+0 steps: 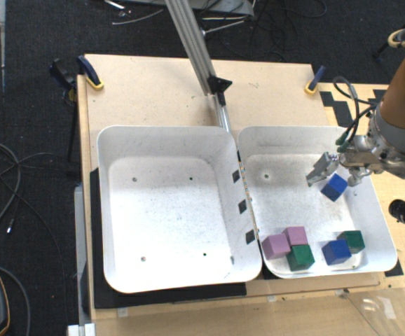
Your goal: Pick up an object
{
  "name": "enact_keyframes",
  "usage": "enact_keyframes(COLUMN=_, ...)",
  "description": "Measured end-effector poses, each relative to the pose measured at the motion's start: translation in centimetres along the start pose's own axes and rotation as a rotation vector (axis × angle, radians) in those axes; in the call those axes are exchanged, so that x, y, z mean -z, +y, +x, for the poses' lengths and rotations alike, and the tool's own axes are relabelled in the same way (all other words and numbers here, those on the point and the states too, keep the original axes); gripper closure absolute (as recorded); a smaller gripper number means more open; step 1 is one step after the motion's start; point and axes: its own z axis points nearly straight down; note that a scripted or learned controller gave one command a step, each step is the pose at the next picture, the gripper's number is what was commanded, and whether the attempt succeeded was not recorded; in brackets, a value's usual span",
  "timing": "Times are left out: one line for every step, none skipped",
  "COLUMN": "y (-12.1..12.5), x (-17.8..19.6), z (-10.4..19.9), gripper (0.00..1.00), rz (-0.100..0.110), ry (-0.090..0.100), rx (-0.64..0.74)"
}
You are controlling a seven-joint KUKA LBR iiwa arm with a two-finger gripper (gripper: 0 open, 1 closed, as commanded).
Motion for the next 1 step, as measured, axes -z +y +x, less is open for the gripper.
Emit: enact_keyframes(y=-2.83, x=-15.32, z=-4.49, gripper=0.00, rz=0.000, ry=0.002, rx=-0.006)
